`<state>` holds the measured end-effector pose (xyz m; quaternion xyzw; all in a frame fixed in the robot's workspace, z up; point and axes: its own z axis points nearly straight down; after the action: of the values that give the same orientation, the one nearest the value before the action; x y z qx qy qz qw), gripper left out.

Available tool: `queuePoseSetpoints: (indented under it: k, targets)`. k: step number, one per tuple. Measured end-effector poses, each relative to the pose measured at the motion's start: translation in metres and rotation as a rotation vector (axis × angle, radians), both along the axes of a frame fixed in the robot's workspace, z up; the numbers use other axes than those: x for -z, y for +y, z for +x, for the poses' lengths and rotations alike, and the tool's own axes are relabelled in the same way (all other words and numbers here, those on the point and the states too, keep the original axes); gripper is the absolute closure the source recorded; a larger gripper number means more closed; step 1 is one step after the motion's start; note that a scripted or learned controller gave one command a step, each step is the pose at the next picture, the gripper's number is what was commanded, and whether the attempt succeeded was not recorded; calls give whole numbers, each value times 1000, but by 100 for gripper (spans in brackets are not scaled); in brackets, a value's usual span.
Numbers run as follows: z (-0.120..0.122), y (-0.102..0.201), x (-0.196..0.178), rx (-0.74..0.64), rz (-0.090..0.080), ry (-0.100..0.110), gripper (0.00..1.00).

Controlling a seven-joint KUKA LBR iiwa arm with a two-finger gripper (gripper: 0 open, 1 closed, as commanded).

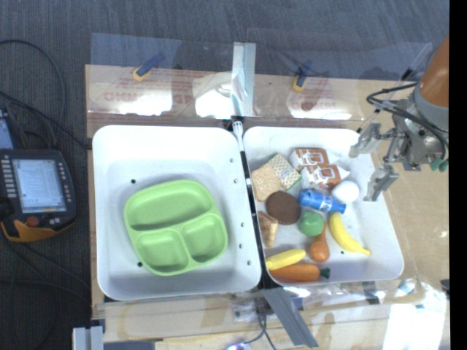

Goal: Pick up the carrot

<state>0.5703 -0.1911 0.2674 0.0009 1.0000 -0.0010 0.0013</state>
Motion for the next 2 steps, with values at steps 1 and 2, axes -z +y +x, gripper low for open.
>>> queuePoseSetpoints:
  k: [1, 2]
  targets:
    - [-66, 54, 124, -44, 5, 12, 0]
    - [-72, 67, 166, 105, -4, -31, 0]
